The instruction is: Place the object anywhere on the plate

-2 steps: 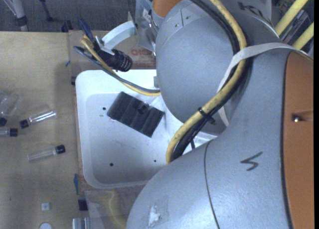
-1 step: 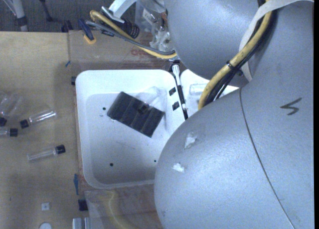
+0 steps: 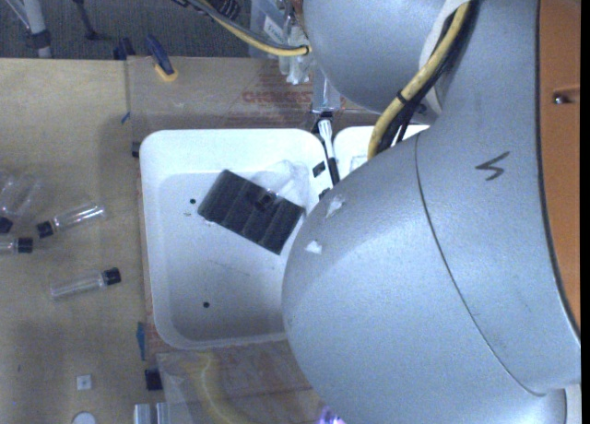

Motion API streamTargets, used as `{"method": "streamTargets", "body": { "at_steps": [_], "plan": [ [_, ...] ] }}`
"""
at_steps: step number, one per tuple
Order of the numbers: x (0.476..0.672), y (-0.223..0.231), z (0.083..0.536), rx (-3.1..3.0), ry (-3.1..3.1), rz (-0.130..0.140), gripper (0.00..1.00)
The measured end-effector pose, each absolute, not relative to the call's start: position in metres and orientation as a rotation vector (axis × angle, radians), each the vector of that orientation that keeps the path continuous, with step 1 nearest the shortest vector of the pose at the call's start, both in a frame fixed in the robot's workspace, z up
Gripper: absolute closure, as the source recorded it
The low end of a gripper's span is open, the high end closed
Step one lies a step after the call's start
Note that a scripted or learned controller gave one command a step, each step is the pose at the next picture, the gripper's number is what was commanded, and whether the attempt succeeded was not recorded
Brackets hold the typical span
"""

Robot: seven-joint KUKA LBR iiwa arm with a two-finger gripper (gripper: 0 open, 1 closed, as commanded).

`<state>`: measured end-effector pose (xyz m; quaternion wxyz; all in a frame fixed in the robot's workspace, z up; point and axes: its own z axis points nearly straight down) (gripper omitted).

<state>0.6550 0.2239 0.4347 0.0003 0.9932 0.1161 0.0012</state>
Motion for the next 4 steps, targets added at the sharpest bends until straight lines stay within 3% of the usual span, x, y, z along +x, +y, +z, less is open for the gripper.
{"method": "streamTargets", "body": {
  "at_steps": [1, 2, 3, 4],
  "plan": [
    [0.655, 0.223, 0.435, 3.12, 0.363, 0.003, 0.0],
    [0.656, 0.222, 0.444, 3.119, 0.36, 0.006, 1.0],
    [0.656, 0.222, 0.444, 3.119, 0.359, 0.005, 0.0],
    [0.656, 0.222, 0.454, 3.119, 0.359, 0.007, 1.0]
  ]
}}
